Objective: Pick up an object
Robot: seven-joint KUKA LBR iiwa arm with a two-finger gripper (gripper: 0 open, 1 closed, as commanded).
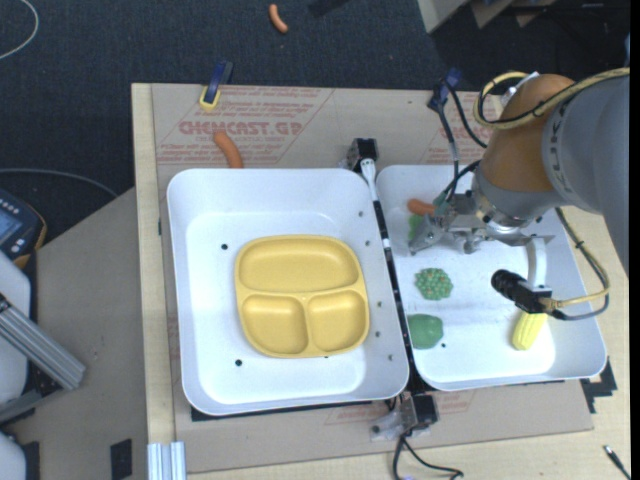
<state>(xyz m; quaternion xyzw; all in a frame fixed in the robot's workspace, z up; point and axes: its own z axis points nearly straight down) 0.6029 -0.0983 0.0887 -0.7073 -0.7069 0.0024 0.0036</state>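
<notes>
Left bin [200,218], centre-left of frame: holds one yellow divided tray [300,294], three compartments, lying flat.

Right bin [590,353], centre-right of frame: holds a round cluster of green peas [433,284] near its middle; a smooth green piece [425,330] just below that; a yellow corn cob [527,330] at lower right; a small orange piece [421,207], possibly a carrot, at upper left.

Arm [570,138]: enters from right of frame, over the right bin's upper part.

Gripper [440,230]: low over the bin's upper left, beside a green item partly hidden by it; opening and any hold cannot be told.

Bench [160,118]: a second orange piece [229,149], above the left bin.
</notes>
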